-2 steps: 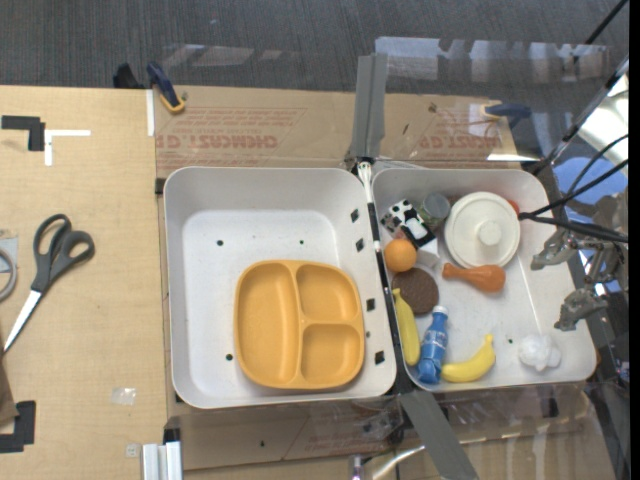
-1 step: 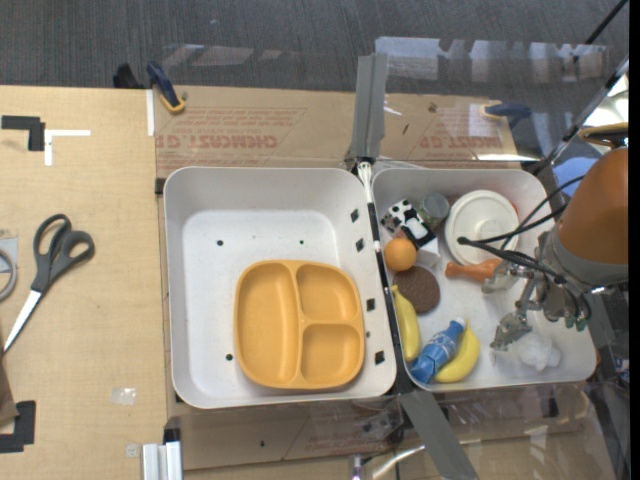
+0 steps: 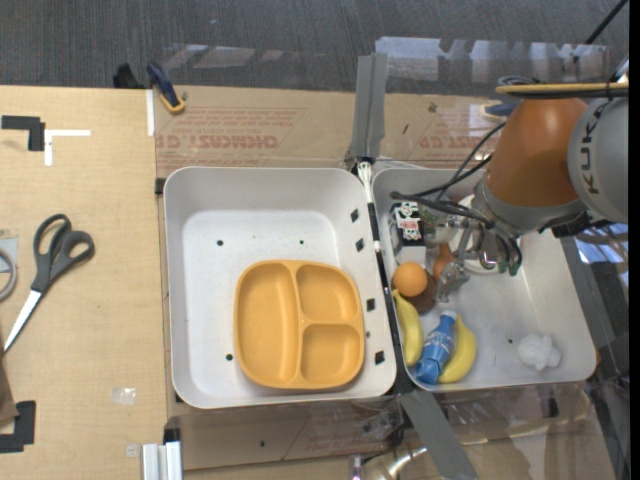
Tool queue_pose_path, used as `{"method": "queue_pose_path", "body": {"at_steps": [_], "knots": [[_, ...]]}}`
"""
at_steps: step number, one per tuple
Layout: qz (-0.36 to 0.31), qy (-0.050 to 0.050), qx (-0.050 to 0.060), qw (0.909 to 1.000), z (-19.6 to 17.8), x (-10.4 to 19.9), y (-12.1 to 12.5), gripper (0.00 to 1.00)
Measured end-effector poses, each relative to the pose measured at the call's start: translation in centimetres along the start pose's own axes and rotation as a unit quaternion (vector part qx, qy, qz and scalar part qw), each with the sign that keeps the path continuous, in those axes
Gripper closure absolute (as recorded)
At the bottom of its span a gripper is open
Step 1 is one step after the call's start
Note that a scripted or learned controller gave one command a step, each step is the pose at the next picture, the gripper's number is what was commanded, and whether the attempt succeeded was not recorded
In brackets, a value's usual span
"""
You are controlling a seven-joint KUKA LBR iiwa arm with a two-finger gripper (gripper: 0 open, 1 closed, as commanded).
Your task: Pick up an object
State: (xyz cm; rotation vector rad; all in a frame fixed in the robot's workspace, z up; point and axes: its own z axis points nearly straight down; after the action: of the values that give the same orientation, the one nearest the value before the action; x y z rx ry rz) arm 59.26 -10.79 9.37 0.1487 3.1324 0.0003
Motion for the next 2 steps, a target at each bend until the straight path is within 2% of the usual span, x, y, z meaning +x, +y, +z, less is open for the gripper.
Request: {"method": "queue_pose_path", "body": {"at_steps": [1, 2], "knots": [[0.003, 0.002, 0.000, 1.0000, 0.09, 7.57, -2.19, 0.00], [0.002, -0.001, 0.001, 1.0000, -0.88, 7.40, -2.15, 1.00]]}}
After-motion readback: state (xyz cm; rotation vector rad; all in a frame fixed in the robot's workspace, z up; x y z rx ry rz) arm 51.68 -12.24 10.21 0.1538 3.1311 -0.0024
